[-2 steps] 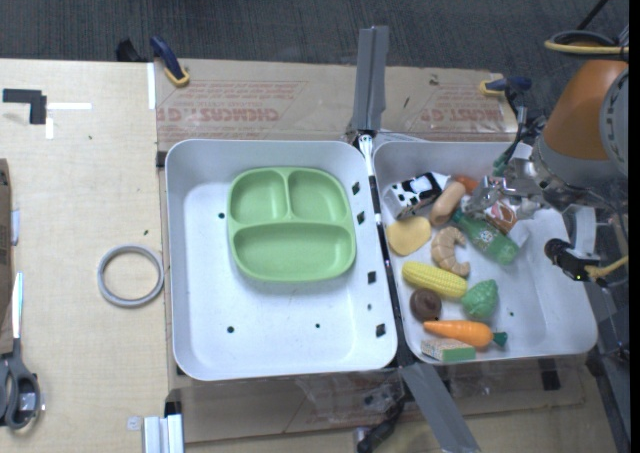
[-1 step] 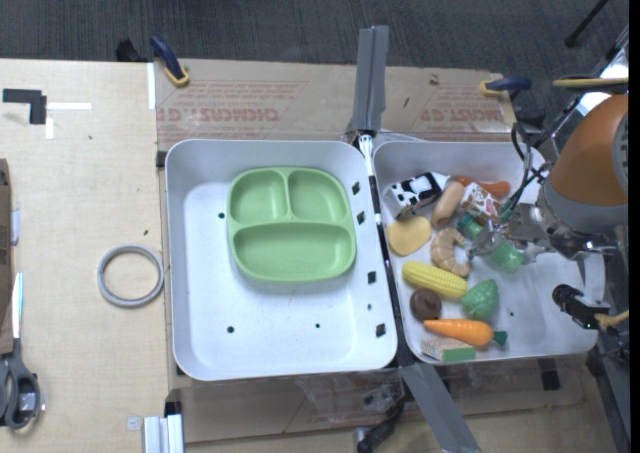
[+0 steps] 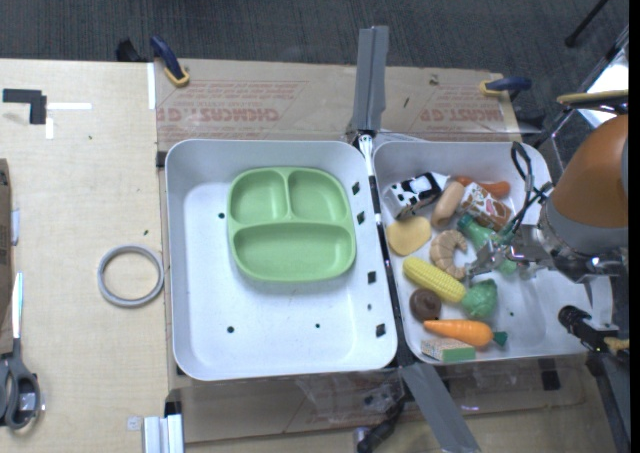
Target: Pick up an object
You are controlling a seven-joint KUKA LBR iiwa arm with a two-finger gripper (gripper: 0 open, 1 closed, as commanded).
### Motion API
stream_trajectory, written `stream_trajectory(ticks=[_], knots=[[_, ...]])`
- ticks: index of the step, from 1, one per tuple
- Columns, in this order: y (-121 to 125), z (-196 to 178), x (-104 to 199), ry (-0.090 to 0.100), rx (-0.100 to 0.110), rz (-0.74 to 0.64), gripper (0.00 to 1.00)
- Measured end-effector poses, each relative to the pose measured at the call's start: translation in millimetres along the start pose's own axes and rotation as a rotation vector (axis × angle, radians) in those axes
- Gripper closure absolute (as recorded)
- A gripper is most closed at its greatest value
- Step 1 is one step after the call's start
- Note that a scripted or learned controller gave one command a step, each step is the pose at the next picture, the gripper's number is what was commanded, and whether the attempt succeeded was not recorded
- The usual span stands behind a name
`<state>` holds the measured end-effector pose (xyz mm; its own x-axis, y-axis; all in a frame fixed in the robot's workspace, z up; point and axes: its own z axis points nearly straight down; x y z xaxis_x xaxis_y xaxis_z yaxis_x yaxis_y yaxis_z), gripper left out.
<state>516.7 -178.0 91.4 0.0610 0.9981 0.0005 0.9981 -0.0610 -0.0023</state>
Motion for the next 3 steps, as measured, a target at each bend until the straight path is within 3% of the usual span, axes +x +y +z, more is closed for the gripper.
stream_trajectory(ticks=[1,2,3], knots=[[54,0,5,-0.001,-0.001,0.099,0.0],[52,-7,5,0.0,0.007,0.097,1.0],[71,-100,96,-0.002,0.0,0.214,1.0]])
